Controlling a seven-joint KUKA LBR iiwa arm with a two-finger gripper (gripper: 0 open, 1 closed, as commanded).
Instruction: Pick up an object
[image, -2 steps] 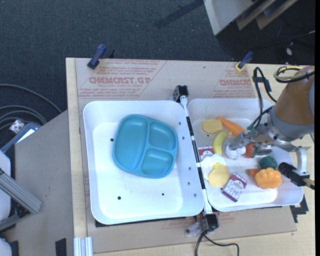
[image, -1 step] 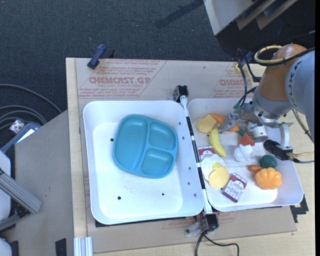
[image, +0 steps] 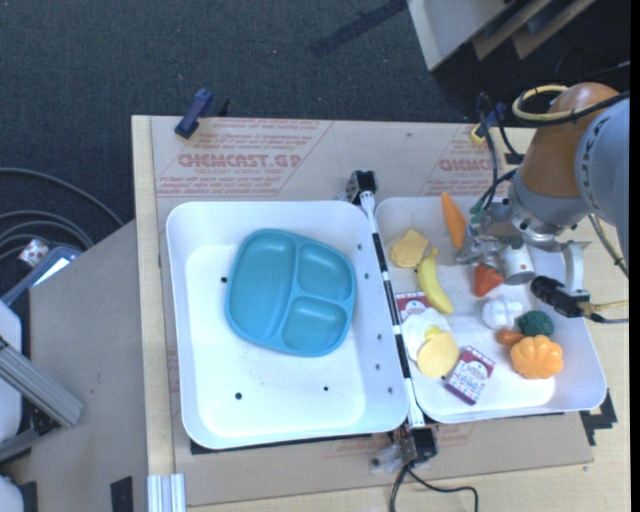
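hovering gripper (image: 487, 262) over red toy (image: 487, 281), right bin (image: 580, 392).

Looks like a robotics lab/test bench, not a home. Grey KUKA arm w/ orange band (image: 575, 150) reaches over two shallow white plastic bins (image: 190, 330) clamped on a brown paper-covered board printed "CHEMCAST" (image: 240, 160). Dark carpet floor (image: 150, 50) w/ loose black cables (image: 50, 200) at left; plastic toy food (image: 537, 357) as props.
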